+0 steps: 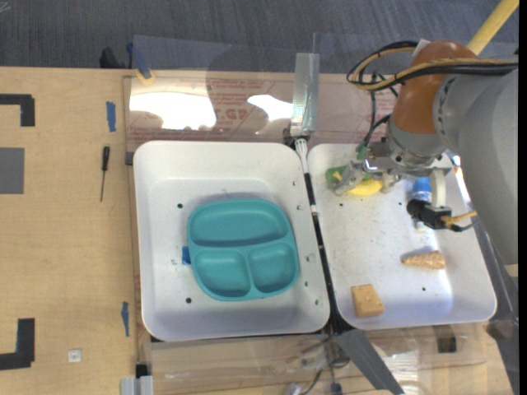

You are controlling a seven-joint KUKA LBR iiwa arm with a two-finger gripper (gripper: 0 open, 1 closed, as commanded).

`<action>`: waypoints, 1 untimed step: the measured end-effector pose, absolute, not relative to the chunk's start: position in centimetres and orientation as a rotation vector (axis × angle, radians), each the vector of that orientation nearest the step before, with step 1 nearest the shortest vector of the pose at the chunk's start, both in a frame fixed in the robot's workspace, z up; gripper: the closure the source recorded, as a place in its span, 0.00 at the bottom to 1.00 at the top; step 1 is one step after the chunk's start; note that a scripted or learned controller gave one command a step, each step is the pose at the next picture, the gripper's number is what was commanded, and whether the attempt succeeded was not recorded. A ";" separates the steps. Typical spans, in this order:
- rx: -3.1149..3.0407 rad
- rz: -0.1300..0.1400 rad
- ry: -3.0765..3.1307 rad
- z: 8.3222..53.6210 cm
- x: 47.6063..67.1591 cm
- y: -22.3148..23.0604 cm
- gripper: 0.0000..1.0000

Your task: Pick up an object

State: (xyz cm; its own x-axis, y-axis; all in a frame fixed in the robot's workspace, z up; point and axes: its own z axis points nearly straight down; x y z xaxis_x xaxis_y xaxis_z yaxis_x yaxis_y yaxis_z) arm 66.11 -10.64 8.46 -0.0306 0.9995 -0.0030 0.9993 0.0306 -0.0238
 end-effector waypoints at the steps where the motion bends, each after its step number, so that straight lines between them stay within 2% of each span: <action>1: -2.175 0.027 -2.250 9.5 66.2 -10.4 1.00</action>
State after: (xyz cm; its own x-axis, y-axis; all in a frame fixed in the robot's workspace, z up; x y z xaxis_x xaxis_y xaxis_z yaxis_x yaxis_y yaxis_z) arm 66.22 -10.43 9.50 -0.0341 0.9994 -0.0030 0.9992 0.0340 -0.0211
